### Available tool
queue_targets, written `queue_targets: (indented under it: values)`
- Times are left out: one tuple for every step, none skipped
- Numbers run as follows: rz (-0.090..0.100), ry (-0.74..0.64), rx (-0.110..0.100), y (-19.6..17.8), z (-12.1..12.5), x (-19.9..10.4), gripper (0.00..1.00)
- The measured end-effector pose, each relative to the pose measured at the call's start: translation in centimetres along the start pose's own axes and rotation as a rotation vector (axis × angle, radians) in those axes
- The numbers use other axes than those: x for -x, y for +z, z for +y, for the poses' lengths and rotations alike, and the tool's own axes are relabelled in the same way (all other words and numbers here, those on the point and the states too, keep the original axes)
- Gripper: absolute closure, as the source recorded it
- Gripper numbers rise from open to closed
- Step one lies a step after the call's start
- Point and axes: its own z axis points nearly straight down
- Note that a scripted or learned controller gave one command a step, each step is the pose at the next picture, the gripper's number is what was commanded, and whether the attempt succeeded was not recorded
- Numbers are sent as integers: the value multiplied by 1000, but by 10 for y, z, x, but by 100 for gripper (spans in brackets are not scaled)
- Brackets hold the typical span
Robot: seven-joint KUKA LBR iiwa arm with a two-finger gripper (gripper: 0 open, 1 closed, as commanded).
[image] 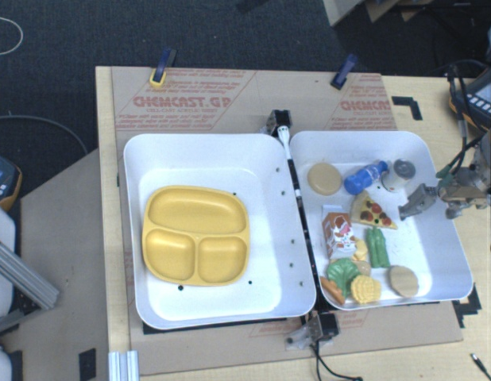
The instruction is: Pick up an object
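Camera view from above, at a slant, taking the right bin [436, 153] as the landmark. Nearest the viewer, along that bin's front edge, sit a green leafy toy [342, 272], a yellow corn piece [365, 290] and a tan round cookie [404, 280]. Just behind them a green toy pickle [377, 248] lies with its long axis running front to back, beside a small snack packet [338, 232]. Behind the pickle is a toy pizza slice [372, 213], its long axis running left to right, its point toward the bin's left side. Farther back lie a round tan disc [325, 178], a blue bottle [365, 176] slanting toward the back right, and a small grey-capped item [400, 172] beside it.

At the bin's right wall, level with the pizza slice, the gripper [416, 201] reaches in; whether its jaws are open or closed cannot be told, and nothing is seen between them.

Left of the right bin, touching it, is the left bin [142, 157], holding a yellow divided plate [197, 234]. Both rest on the cardboard-covered tabletop [230, 98].
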Motion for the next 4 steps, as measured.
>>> queue_targets:
  values:
    - [-3,-3,12,-6,3,0,0]
    - [1,-4,5,45,4,-11,0]
    - [1,-4,4,102,-1,-21,0]
    - [3,-3,11,144,2,-22,0]
